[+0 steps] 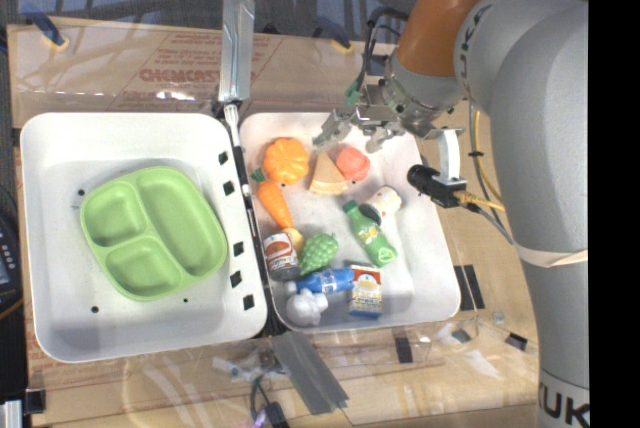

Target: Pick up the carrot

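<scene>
Right bin (440,261): an orange pumpkin (286,159) sits just above the carrot (275,203), a small can (283,253) just below it, green grapes (319,251) nearby. The carrot is orange, tapered, lying along the bin's left wall (untouched). Gripper (352,126) hovers with fingers spread near a peach (351,162), holding nothing. Left bin (45,216) holds a green divided plate (152,231).

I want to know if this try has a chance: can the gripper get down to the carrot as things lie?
Probably yes. The carrot lies uncovered near the right bin's left wall, with the gripper above the bin's far end. But the orange pumpkin and a small can crowd its ends, leaving little finger room.
</scene>
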### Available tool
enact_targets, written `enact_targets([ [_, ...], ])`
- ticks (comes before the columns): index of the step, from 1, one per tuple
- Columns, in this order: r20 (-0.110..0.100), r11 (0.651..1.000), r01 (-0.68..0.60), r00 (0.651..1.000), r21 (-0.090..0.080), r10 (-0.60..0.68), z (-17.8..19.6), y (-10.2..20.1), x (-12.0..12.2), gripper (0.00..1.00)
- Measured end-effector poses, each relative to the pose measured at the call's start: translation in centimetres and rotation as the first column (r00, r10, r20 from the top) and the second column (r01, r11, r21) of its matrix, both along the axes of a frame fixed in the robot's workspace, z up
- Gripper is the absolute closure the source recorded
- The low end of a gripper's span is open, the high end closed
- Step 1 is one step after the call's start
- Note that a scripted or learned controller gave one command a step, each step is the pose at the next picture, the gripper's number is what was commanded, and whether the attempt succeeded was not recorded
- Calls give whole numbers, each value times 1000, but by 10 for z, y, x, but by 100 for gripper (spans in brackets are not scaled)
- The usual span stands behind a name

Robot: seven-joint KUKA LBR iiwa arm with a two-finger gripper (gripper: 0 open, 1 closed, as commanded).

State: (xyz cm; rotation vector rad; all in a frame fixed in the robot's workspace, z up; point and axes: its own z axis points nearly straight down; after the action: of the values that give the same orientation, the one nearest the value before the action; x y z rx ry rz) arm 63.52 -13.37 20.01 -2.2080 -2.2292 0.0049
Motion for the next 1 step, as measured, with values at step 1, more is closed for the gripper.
enact_targets([
  [1,0,995,-100,995,1,100,-109,40,21,0],
])
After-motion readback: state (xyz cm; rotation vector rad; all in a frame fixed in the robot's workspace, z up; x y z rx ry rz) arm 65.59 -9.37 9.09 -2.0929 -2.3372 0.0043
